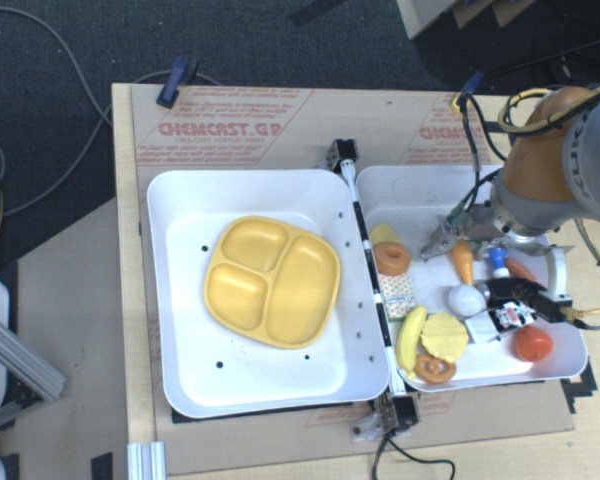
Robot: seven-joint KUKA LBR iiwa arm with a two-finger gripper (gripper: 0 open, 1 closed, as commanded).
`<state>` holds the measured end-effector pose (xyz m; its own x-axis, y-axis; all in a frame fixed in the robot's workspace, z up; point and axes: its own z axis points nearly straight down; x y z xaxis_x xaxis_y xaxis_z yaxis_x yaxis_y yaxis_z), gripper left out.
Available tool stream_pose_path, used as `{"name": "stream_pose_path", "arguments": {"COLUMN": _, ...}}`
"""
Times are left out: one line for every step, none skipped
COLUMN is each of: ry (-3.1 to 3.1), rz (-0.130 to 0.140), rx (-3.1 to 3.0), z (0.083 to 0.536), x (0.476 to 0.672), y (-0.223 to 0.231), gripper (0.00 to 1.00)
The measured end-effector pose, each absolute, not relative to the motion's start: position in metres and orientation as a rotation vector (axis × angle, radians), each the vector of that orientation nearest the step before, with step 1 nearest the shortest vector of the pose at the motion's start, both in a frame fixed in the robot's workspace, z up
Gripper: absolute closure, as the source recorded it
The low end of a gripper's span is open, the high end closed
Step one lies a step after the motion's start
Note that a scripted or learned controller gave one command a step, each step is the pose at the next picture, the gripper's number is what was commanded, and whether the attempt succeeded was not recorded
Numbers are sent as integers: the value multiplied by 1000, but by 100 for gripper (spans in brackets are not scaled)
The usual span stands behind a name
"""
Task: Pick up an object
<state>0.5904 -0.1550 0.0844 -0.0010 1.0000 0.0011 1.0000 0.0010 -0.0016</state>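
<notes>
Set low over the bin (420,200) on the view's right, the hand (458,240) hangs below the orange-banded wrist, which comes in from the right edge. The wrist and its fittings cover the grasping part, so one cannot tell whether it is wide, narrow or holding anything. Nothing can be seen gripped in it.

The likeliest target, as a judgement, is the small orange carrot (464,263), since it lies closest. It sits just beside the hand, on the side toward the bin's near rim, and whether the two touch cannot be made out. Its long axis runs roughly from the far side of the bin toward the near side, only slightly tilted. A grip would therefore need to close across that axis, from the view's left and right, not along it.

Crowding is the risk. A small blue-and-white object (497,261) lies just to the carrot's right, and a white ball (467,299) lies just beyond its near end. A doughnut-like ring (391,258) lies further left, a red tomato (532,343) toward the near right corner, and a banana (412,336) by the near left.

The other bin (180,228) on the table (280,128) holds a yellow divided plate (272,280), well apart from the hand.
</notes>
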Motion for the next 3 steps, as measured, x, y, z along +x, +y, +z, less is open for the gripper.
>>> {"name": "stream_pose_path", "arguments": {"ry": -2222, "rz": -1, "rx": -2221, "z": 95, "x": 591, "y": -155, "gripper": 100}}
{"name": "stream_pose_path", "arguments": {"ry": -2221, "rz": 1, "rx": -2219, "z": 86, "x": 590, "y": -102, "gripper": 100}}
{"name": "stream_pose_path", "arguments": {"ry": -2223, "rz": -1, "rx": -2220, "z": 185, "x": 539, "y": -39, "gripper": 100}}
